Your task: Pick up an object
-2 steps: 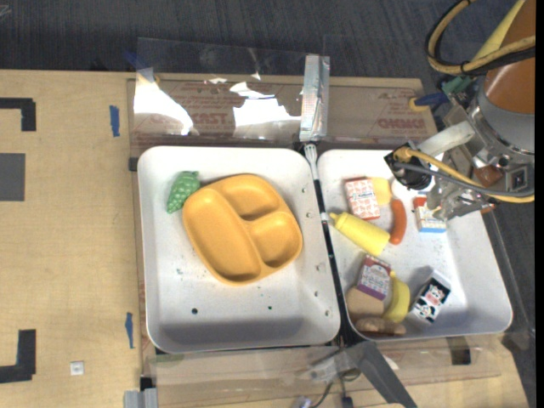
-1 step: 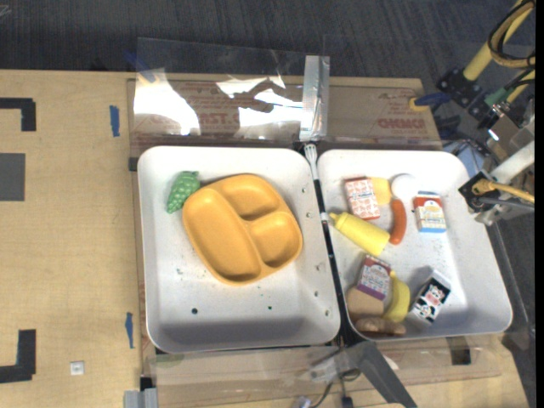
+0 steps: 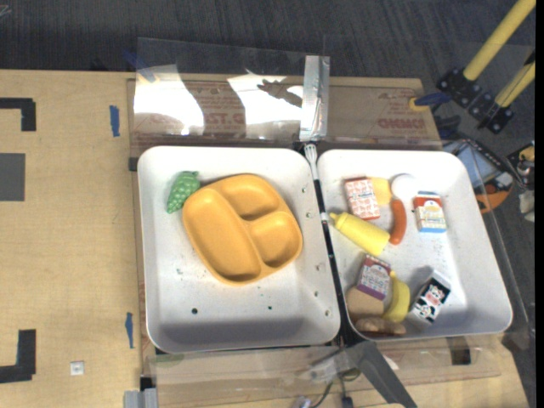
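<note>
The right bin point(image 3: 476, 253) holds several small toy foods: a yellow mustard bottle point(image 3: 359, 231) lying on its side, an orange-red sausage point(image 3: 397, 219), a small red-and-white carton point(image 3: 361, 197), a white carton with a red top point(image 3: 430, 212), a purple-labelled packet point(image 3: 373, 277), a banana point(image 3: 397, 300) and a black-and-white carton point(image 3: 430, 299). In the left bin point(image 3: 161, 296) lies a yellow divided plate point(image 3: 242, 226) with a green bunch of grapes point(image 3: 180, 190) at its upper left edge.
A clear plastic sheet and cardboard wall point(image 3: 255, 100) stand behind the bins. Yellow poles with black clamps point(image 3: 484, 66) rise at the upper right. The wooden bench point(image 3: 59, 228) spreads to the left with black tape marks.
</note>
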`<state>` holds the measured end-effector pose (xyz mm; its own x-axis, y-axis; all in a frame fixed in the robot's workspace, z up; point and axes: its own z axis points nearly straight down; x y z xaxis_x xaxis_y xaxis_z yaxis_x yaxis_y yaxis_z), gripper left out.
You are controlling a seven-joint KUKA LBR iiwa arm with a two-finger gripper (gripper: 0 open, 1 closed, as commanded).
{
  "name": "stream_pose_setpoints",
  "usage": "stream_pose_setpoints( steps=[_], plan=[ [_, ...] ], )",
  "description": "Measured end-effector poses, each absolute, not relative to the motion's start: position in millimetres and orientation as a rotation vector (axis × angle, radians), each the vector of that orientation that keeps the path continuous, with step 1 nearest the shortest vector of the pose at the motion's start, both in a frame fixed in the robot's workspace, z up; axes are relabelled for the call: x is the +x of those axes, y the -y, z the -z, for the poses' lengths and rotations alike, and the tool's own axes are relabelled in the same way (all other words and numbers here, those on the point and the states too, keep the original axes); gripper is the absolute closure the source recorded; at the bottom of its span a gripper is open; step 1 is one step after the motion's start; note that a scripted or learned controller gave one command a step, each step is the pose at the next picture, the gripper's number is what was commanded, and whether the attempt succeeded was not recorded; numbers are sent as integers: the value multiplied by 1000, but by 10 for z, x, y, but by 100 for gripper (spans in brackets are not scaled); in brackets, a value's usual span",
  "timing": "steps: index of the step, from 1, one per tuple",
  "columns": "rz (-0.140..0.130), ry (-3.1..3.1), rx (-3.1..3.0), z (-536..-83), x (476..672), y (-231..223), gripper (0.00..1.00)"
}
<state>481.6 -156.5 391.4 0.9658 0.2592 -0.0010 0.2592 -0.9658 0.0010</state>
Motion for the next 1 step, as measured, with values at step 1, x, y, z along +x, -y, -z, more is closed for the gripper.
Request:
stream_pose_setpoints(
  steps=[1],
  plan=[
    [0,-992,2979,-4026,4798,1833,100]
  ],
)
